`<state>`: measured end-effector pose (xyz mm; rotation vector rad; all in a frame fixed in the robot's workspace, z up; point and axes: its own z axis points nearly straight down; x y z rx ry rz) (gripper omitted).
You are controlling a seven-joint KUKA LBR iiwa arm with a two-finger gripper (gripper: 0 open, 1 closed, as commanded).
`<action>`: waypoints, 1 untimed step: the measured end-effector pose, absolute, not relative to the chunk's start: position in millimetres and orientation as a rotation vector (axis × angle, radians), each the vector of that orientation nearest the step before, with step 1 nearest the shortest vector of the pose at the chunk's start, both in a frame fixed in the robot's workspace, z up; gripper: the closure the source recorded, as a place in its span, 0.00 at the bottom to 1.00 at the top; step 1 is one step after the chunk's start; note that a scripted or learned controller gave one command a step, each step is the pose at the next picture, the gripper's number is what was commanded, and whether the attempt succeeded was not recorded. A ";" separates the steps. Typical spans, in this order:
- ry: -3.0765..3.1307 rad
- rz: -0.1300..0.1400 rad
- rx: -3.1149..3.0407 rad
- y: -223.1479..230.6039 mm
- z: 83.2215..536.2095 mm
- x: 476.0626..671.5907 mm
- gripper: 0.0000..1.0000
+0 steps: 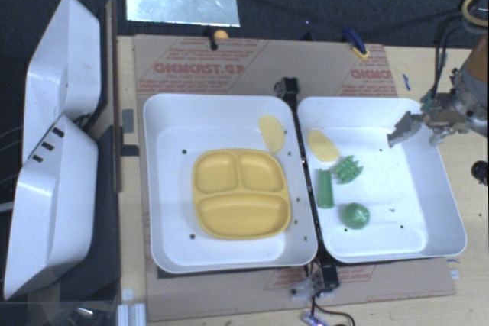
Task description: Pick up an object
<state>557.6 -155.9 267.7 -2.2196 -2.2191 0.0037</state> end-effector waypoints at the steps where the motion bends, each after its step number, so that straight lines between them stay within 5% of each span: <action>1: -2.223 -0.001 -2.222 -155.8 270.0 558.5 0.00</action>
